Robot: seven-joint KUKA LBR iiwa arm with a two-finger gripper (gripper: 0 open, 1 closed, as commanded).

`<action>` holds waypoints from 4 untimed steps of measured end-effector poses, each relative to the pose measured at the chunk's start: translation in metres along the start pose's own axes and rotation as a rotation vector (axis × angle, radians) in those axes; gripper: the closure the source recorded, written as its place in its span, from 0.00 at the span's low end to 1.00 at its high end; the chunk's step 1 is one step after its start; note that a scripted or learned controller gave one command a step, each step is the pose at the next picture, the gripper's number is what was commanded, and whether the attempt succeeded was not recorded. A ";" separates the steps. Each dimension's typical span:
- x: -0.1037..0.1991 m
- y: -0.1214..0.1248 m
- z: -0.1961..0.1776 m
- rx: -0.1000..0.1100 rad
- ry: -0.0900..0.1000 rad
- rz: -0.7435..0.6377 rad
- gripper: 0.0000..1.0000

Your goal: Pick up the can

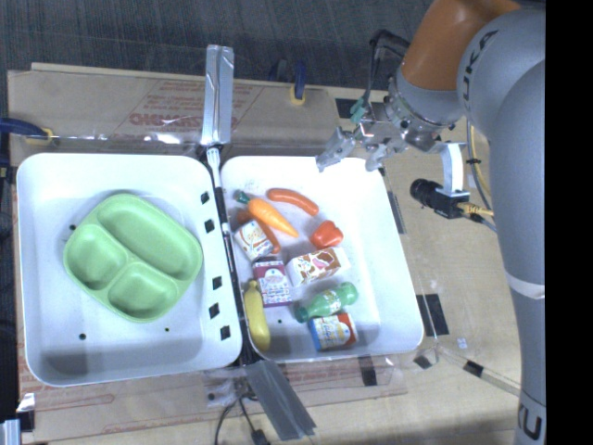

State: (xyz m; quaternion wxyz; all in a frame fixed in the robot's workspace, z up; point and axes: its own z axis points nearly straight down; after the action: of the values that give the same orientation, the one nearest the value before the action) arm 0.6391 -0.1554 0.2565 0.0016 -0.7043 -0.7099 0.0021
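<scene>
Brown cardboard is spread under two white bins (37, 276) set side by side, and the big grey arm (505, 109) is held up over the top right corner of the right bin, likely so the gripper (357, 148) can be brought down on the toys; nothing is seen held in it, and how far it is opened cannot be told. One green plate (134, 253) with three parts is laid alone in the left bin. Packed close in the right bin are one banana (256, 315), one carrot (271, 217), one sausage (293, 198), one green bottle (326, 301), one red pepper (326, 235), three small boxes (315, 266), and one can (332, 332) at the near edge, touching the bottle.

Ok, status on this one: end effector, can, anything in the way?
End effector above right bin's far rim, holding nothing. Can at near edge, untouched. Green bottle lies against it.
</scene>
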 end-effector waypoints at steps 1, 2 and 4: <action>-0.019 -0.121 -0.140 -0.005 0.001 0.321 0.00; 0.022 -0.163 -0.055 0.003 0.001 0.560 0.00; 0.044 -0.162 -0.036 -0.001 0.001 0.011 0.00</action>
State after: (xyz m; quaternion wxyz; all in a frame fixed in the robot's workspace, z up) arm 0.4770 -0.1126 0.2932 0.0016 -0.7080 -0.7062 0.0011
